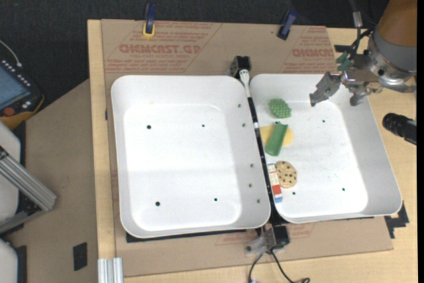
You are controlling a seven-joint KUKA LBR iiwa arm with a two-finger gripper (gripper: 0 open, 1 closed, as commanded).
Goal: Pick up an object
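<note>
Gripper (pixel 339 91) hangs over the upper part of the right bin (pixel 361 169); arm enters from upper right, orange band above the wrist. Two fingers spread apart, nothing between them, touching nothing. Objects lie well to its left, along the bin's left wall: green knobbly piece (pixel 279 108) nearest, then a yellow and green sponge-like block (pixel 275 138), a speckled cookie (pixel 286 173), a small red-white-blue item (pixel 276 191) at the wall. Left bin (pixel 179 156) beside, both on a cardboard sheet (pixel 199 43)
</note>
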